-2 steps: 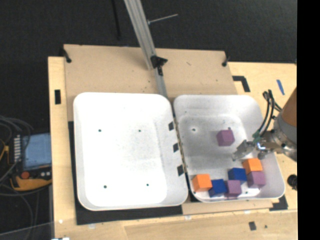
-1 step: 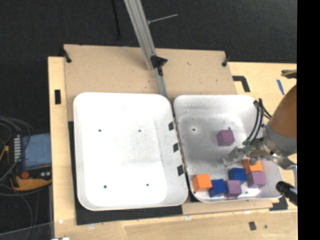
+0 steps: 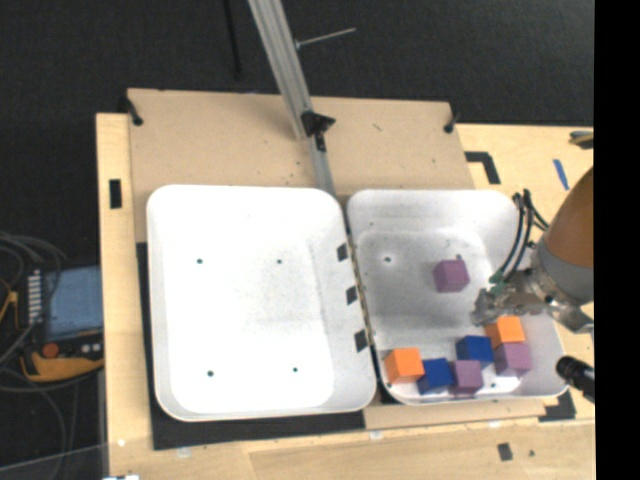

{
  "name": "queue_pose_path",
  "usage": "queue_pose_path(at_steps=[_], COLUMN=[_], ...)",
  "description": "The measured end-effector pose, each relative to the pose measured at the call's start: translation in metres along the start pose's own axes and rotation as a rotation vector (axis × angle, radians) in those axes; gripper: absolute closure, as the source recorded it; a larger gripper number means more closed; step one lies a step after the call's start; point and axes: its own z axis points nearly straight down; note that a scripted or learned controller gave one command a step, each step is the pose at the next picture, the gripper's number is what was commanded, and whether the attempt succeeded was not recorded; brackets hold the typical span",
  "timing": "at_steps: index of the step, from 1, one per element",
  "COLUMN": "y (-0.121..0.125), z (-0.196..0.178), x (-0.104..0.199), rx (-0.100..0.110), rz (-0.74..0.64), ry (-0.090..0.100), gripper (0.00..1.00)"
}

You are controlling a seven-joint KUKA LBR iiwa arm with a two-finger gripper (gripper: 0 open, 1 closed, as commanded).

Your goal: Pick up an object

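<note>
Hovering low over the right shallow white plastic bin (image 3: 425, 208), end effector (image 3: 497, 303) just above a small orange cube (image 3: 509, 329); grip state impossible to tell. Lying apart, farther left: small purple cube (image 3: 451, 274).

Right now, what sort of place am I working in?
Probably a robotics lab bench for pick trials: two white bins, small coloured blocks in the right one, and loose cables beside the bench.

Glossy, perhaps plastic bins (image 3: 250, 208); matt blocks (image 3: 451, 275).
</note>
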Motion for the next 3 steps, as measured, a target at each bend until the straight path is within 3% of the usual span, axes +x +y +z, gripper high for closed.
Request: queue_pose_path(at_steps=[2,3], y=[0.003,0.014], z=[-0.091,-0.088], x=[-0.003,0.040], rx=[-0.001,0.005], rz=[-0.012,-0.015], ry=[-0.002,0.002], gripper=[1.00,1.00])
